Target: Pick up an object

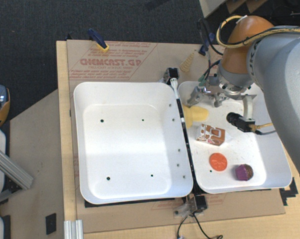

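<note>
White right bin (274, 176): yellow piece (197, 114), orange disc (218, 162), purple lump (243, 172); hand (206, 96) grip unclear.

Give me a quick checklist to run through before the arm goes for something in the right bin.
1. Objects in right bin: yellow piece, patterned block, orange disc, purple ball: ok.
2. Gripper over right bin, above the yellow piece: ok.
3. Finger opening: cannot tell.
4. Anything held already: cannot tell.
5. Yellow piece lies close to the bin's left wall, tight spot: not ok.
</note>
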`<state>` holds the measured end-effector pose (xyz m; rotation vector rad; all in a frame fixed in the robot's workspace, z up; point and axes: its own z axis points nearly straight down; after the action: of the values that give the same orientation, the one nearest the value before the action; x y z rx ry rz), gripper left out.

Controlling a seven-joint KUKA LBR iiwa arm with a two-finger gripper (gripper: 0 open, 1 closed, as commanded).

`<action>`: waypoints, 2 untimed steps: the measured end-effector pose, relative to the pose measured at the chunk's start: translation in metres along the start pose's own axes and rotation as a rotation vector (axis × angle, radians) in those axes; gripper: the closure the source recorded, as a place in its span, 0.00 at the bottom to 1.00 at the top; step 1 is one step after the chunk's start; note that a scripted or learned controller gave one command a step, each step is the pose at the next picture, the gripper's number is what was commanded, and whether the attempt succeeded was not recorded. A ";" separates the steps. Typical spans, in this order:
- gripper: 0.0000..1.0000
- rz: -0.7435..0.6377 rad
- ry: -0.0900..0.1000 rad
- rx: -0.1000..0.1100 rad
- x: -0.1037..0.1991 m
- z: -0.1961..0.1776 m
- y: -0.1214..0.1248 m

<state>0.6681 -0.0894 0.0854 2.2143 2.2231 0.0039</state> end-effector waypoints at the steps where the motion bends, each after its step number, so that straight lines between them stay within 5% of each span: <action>1: 0.00 -0.005 0.003 -0.010 0.094 -0.108 0.002; 2: 0.00 -0.003 0.003 -0.005 0.158 -0.177 0.001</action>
<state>0.6675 0.0692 0.2620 2.2100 2.2256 0.0128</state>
